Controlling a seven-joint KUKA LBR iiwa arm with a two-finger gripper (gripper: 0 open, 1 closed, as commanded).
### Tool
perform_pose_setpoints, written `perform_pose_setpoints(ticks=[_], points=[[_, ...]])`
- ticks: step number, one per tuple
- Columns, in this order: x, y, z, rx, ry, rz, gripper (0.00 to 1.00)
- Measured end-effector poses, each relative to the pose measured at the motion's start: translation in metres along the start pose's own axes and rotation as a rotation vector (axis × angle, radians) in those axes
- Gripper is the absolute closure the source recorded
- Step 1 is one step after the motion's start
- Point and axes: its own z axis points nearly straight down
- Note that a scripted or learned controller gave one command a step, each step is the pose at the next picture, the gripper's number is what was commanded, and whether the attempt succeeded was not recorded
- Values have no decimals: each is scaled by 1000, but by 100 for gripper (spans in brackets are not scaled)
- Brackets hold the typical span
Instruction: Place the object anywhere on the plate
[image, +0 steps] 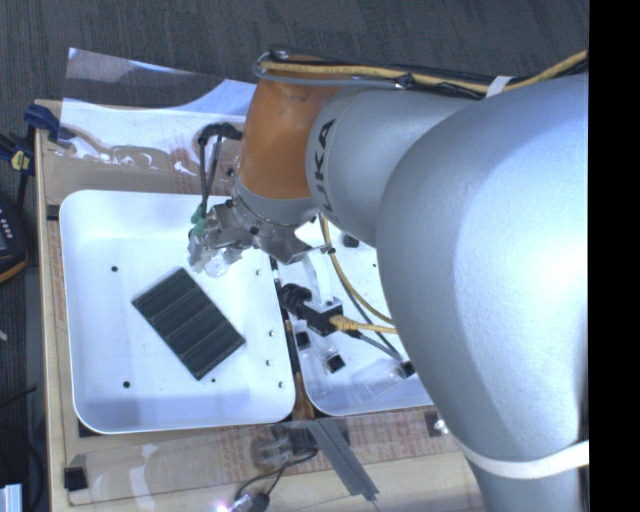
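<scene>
Lying flat, dark ribbed rectangular plate (189, 322)

One fixed camera, high above the tabletop (200, 465), looking down at a slant. Left bin (100, 380) in full view; right bin (350, 400) largely hidden by the arm (460, 230), close to the lens, entering from right.

- Bright, even overhead light; white left bin (100, 300) nearly blown out
- Soft shadow along its lower rim
- Glare on plastic sheet (150, 90)
- Near arm (480, 250) slightly soft
</scene>
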Motion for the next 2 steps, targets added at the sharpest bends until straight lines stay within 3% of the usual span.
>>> perform_pose_setpoints(ticks=[1,2], points=[[36,51,123,-3,-1,14,100],[17,26,-8,-3,-1,-355,100]])
